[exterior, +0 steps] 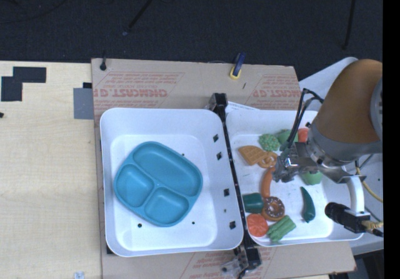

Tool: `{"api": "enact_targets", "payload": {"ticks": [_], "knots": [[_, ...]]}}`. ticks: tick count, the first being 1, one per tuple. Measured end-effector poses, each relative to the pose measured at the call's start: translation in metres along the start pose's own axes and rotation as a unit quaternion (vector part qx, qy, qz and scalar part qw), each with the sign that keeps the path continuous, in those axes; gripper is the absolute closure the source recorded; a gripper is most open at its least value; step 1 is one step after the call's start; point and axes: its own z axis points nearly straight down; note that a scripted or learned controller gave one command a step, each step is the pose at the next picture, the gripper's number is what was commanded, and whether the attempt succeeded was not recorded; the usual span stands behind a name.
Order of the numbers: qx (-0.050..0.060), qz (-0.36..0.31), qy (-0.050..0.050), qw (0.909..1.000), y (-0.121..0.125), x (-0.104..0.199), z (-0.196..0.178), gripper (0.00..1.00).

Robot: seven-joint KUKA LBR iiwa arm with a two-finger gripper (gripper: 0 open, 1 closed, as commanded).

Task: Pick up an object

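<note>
White plastic forms two shallow bins side by side on the counter. The left bin holds a blue divided plate with three sections, lying near the bin's middle. The right bin holds a scatter of toy food: a green broccoli piece near the top, an orange-brown pastry just below it, an orange sausage running downward, a dark green block, a chocolate doughnut touching a round orange-red slice, a green stalk near the front wall, and a dark green pepper to their right. The gripper hangs low over this bin, just beside the sausage and pastry. Nothing shows between its fingers, and how wide they stand I cannot tell.
</note>
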Motion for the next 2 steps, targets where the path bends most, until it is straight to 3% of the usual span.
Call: {"api": "enact_targets", "payload": {"ticks": [2], "knots": [[0.001,-0.001,0.000,1.0000,-0.0164,0.0041,-0.0054,1.00]]}}
